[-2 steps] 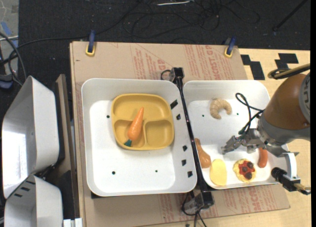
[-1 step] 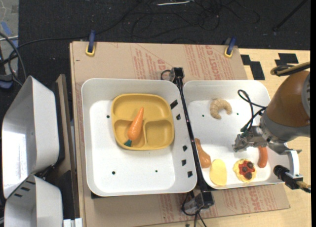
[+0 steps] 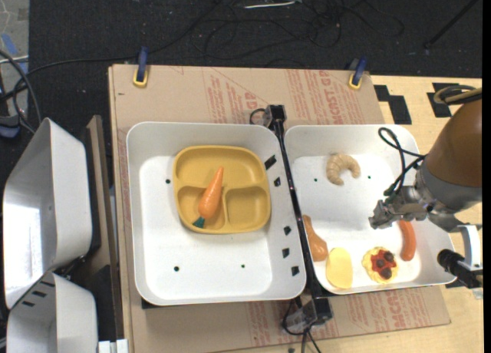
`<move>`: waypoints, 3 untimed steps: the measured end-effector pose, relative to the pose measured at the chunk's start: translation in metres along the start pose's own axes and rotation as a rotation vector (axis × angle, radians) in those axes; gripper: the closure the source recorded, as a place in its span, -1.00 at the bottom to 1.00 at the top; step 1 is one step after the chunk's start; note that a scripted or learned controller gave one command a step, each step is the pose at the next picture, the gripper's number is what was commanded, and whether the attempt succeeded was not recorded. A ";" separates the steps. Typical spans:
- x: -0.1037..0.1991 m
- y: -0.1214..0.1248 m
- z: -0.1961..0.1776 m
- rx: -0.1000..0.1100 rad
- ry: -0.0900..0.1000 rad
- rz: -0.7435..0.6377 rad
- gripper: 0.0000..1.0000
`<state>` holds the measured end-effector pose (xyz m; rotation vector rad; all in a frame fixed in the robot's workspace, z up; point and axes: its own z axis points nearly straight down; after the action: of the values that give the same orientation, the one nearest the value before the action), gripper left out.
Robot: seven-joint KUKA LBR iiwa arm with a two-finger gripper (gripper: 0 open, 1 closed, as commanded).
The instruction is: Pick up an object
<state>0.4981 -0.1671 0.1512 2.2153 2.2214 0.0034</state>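
Observation:
The right bin [image 3: 345, 207] holds a beige croissant [image 3: 343, 167] at the back. A red sausage [image 3: 407, 239] lies at its right. Along the front edge sit a small round pizza-like piece [image 3: 380, 263] and a pale yellow piece [image 3: 339, 267]. An orange-brown drumstick shape [image 3: 314, 239] lies by the left wall. My gripper [image 3: 386, 214] hangs low over the right bin, just left of the sausage's upper end and above the pizza-like piece. Nothing is visibly held by it.
In the left bin [image 3: 153, 267] stands a yellow divided plate [image 3: 249, 209] with an orange carrot [image 3: 212, 192] lying across it. The divider [image 3: 290, 198] between the bins carries black clips. The arm's orange band [image 3: 464, 144] overhangs the right bin's far right corner.

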 end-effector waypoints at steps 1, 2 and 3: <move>-0.010 0.003 -0.058 -0.002 -0.001 0.000 1.00; -0.010 0.004 -0.093 0.000 -0.001 -0.001 1.00; 0.049 0.026 -0.091 0.002 0.003 -0.007 1.00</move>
<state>0.5235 -0.1184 0.2420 2.2101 2.2315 0.0036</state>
